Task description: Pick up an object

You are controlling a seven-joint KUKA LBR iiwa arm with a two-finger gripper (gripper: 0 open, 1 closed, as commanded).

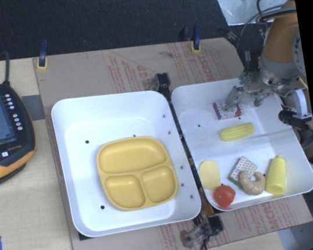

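We see the gripper (pixel 236 98) poised low over the small red-and-white packet (pixel 227 109) at the back of the right bin (pixel 306 180), its finger spread indiscernible, presumably positioned there to attempt a grasp.

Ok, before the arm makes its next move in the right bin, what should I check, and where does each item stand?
1. Gripper over the right bin: ok, at its far side.
2. Target close by: ok, the small red-and-white packet lies just below the gripper.
3. Packet actually held: cannot tell.
4. Room around the packet: ok, the corn cob lies apart, nearer the camera.
5. Other items out of the way: ok, tomato, yellow bottle and the rest sit along the near edge.
6. Yellow tray in the left bin: ok, away from the arm.
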